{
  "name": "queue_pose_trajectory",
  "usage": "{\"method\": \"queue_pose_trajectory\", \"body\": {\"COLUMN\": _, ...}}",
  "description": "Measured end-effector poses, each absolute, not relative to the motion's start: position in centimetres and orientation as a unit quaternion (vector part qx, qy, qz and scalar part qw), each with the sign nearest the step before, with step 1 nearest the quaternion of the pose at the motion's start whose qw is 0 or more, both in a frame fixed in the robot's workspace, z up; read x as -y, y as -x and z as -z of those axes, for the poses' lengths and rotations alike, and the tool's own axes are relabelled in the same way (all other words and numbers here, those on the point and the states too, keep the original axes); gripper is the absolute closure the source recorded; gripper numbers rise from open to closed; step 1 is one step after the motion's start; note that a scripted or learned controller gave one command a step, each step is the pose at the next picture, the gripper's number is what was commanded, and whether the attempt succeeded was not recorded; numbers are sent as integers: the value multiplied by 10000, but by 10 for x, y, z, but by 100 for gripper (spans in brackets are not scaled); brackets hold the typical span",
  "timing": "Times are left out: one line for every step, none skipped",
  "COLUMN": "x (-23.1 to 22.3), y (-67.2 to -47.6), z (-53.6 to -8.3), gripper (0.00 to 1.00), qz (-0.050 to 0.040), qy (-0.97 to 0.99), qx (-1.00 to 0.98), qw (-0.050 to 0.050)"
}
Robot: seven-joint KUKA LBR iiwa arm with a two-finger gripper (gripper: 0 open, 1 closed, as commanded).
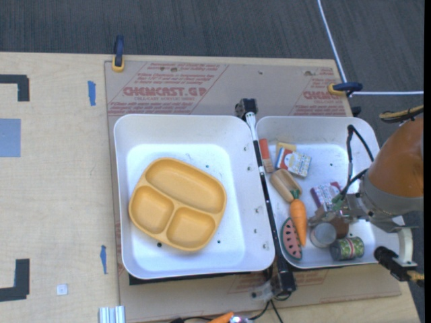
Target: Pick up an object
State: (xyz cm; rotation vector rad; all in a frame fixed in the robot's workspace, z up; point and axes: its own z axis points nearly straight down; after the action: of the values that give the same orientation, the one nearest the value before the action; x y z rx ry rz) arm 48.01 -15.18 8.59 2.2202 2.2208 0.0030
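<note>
We look down on a light wooden bench (47,200) with some blue and black marks on its left part. Behind it the floor (202,12) is dark grey carpet, and a white cable (330,29) runs across it at a slant. A brown board (175,86) with red print lies under the two bins, held by a yellow clamp (118,62) at the back left and a blue and yellow clamp (342,87) at the back right.

The left bin (128,140) holds a yellow plate (177,204) with three compartments; the plate is tilted a little in the bin.

The right bin (323,130) holds the small things. A carrot (298,222) lies near the middle, with a watermelon slice (291,239) just beside it at the front. A hot dog (284,184) lies behind the carrot, and a red and white box (293,161) is near the back. A green can (347,248) lies on its side at the front right, and a grey cup (324,235) is just left of it.

The arm (401,170) comes in from the right, and its gripper (340,214) is low over the right bin, close to the cup and a small purple packet (324,194). We cannot tell how the jaws stand, because the wrist and the clutter hide them.
</note>
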Motion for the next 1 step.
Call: {"method": "queue_pose_trajectory", "body": {"x": 152, "y": -482, "z": -96, "gripper": 100, "qz": -20, "qy": -7071, "qx": -7071, "qw": 31}}
